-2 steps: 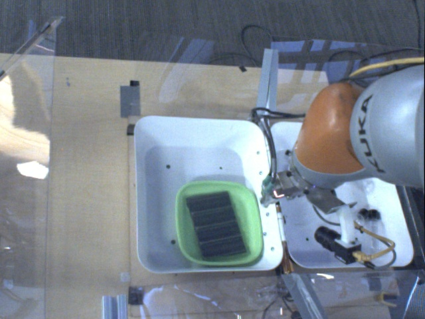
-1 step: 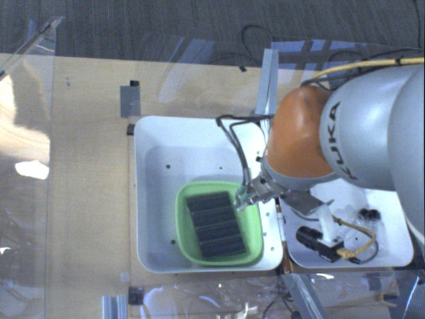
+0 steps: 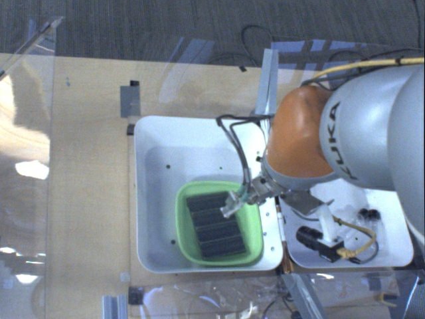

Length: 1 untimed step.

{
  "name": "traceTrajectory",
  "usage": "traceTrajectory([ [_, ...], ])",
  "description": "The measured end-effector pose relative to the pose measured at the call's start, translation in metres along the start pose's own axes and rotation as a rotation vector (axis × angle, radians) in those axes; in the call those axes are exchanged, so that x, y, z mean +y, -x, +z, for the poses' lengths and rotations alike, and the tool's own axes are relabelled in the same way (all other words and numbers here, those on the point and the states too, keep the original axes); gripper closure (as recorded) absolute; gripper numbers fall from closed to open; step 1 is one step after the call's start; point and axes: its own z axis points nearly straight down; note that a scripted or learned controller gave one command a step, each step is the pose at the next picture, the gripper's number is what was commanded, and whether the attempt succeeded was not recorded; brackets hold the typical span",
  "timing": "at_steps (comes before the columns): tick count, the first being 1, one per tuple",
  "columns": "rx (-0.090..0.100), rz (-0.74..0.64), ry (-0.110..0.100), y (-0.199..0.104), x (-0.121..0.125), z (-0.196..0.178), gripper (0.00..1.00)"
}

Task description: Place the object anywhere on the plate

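The arm (image 3: 372, 131), grey w/ an orange band, is the biggest thing. It comes in from the right side and ends at the gripper (image 3: 234, 205), which hangs low over the left bin (image 3: 159, 151). The bench (image 3: 80, 178), of pale wood, lies under everything and spreads far to the left of the gripper. The left bin is white and shallow and sits directly under the gripper. The right bin (image 3: 392, 244) is just to the right of the gripper, approx. half covered by the arm. The plate (image 3: 182, 224), green w/ rounded corners, is in the left bin, and the gripper is above its upper right edge. The ridged block (image 3: 212, 228), dark grey, lies flat on the plate, below and left of the gripper in the picture. Its upper right corner is at the gripper tip; touching or only very near, I cannot tell. If the gripper is open or closed, and if it has hold of the block, I also cannot tell.
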Motion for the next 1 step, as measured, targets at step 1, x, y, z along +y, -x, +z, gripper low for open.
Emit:
traceTrajectory([
  [1,-0.002,-0.032,0.003,0.0419,0.0062,-0.0210,0.00],
])
